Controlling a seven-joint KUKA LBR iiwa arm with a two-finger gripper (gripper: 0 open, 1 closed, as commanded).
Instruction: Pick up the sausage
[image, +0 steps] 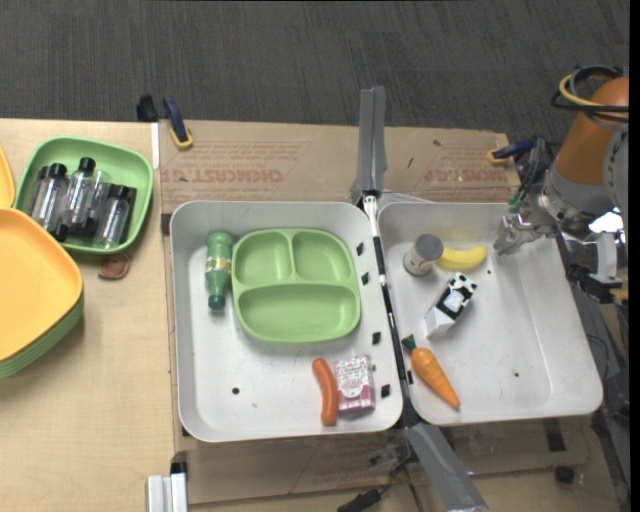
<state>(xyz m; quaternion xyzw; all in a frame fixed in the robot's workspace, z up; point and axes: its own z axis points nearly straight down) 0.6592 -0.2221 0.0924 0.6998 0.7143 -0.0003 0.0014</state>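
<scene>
- The two white bins sit side by side: the left bin (195, 400) and the right bin (540, 380). A raised wall where they meet runs between them.
- The grey and orange arm (590, 140) comes in from the right side. It hangs over the far right corner of the right bin.
- A big green tray (295, 285) with three parts lies in the middle of the left bin. It takes up a lot of room there.
- The gripper (512, 238) is up by the back of the right bin, near the banana. It is too small and blurry here, so I cannot tell if it is open or closed. Nothing is seen in it.
- The sausage (326, 391) lies in the left bin, near the front edge. It is well apart from the gripper, down and to the left, in the other bin.
- The sausage is long and thin. Its long way runs from back to front, a bit tilted.
- A small pink packet (354, 386) lies just beside the sausage on its right, maybe touching. That could get in the way of a finger.
- The carrot (436, 377) lies just across the wall, in the right bin.
- The banana (462, 257), a little black and white carton (452, 303) and a grey can (424, 253) lie in the right bin between the gripper and the wall.
- A green bottle (217, 268) lies left of the tray, away from the sausage.
</scene>
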